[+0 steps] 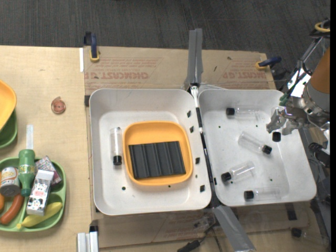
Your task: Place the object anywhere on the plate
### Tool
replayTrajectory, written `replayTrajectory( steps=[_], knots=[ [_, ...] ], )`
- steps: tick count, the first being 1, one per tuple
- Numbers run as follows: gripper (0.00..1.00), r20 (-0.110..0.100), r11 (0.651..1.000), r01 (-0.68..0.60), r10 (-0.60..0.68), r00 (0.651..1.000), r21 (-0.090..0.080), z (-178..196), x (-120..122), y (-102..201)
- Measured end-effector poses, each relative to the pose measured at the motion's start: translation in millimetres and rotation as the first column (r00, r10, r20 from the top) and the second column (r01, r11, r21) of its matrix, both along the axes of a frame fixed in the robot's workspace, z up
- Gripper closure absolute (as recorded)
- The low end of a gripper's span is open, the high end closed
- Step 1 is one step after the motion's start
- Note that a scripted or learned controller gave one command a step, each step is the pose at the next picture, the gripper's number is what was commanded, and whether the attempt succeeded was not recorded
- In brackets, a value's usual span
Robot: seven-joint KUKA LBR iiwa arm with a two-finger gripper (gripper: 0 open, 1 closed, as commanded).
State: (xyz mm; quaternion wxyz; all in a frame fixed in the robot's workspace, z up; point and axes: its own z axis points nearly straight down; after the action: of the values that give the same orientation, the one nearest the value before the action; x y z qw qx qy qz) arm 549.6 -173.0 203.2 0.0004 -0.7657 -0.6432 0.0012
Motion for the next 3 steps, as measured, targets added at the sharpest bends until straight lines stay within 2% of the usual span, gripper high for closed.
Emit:
replayTrajectory(
  steps=[1,2,3],
  knots=[
    [1.0,0.002,0.983,-0.184,0.184,0.983,-0.001,17.0,59.6,-32.7],
    [1.0,0.002,0.899,-0.438,0.438,0.899,-0.002,23.5,84.9,-49.4],
    [1.0,0.003,0.736,-0.677,0.677,0.736,-0.003,37.6,110.3,-48.6]
  ],
)
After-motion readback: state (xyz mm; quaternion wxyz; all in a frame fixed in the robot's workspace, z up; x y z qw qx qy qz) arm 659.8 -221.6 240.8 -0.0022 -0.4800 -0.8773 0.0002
